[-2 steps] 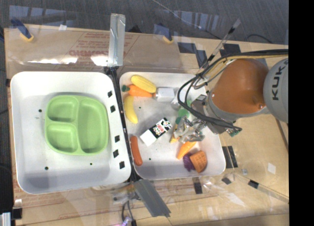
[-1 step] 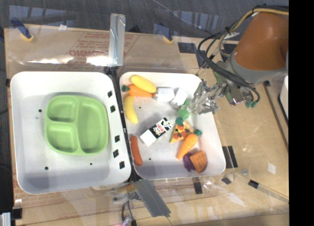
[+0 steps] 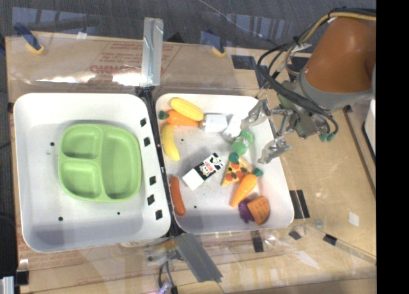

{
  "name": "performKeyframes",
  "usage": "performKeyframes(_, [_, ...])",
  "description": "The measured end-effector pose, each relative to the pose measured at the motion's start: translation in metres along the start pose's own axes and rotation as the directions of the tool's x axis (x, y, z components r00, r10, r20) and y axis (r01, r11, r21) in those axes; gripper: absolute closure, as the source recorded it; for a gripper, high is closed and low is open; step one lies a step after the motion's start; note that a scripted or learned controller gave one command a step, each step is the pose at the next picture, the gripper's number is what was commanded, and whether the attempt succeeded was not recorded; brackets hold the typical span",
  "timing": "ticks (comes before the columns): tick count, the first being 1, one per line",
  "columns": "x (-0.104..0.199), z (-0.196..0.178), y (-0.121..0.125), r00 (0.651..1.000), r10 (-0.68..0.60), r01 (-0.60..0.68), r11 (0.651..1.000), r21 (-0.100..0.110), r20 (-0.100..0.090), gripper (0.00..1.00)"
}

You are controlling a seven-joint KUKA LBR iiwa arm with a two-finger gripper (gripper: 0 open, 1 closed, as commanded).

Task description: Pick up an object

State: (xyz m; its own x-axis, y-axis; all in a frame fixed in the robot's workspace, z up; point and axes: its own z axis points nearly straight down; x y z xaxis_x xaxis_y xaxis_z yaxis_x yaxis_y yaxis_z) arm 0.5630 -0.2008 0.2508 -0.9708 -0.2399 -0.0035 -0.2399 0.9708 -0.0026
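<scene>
Cardboard-lined bench, two white bins side by side, my claw over the right one.

Nearest the camera in the right bin [image 3: 281,219] lie a waffle piece [image 3: 259,208], a carrot [image 3: 245,187], a red sausage [image 3: 177,195], a pizza slice [image 3: 232,170] and a cow-print carton [image 3: 203,170]. My claw [image 3: 266,132] hovers spread apart, gripping nothing, with a green toy [image 3: 241,140] just beside my fingers. Farther back sit a banana [image 3: 169,141] and corn cob [image 3: 186,108]. In the left bin [image 3: 38,222] rests a green divided plate [image 3: 100,161].
</scene>
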Motion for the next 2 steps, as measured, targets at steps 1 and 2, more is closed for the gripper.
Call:
performKeyframes(1, [0.029, 0.133, 0.019, 0.993, -0.120, 0.120, 0.993, 0.010, 0.014, 0.00])
performKeyframes(2, [0.020, 0.140, 0.041, 0.954, -0.298, 0.297, 0.954, 0.035, 0.025, 0.00])
